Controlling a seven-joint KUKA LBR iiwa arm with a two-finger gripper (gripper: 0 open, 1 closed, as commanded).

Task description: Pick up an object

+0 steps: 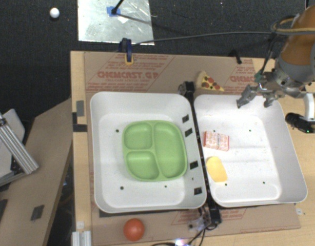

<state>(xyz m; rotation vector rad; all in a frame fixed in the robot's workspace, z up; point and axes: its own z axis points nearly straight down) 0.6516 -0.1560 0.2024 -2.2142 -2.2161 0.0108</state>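
In the right bin (265,152) lie a small pink-and-white packet (216,141) and, just below it, a yellow lemon-like object (216,169). My gripper (256,98) hangs over the bin's far edge, up and to the right of both objects. Its two grey fingers (244,97) are spread apart with nothing between them. The left bin (109,188) holds a green divided plate (154,150).
A toy pizza slice (210,82) lies on the cardboard behind the bins. A red-orange ball (134,229) sits in front of the left bin. A blue clamp (126,48) stands at the board's far edge. Black clips line the seam between the bins.
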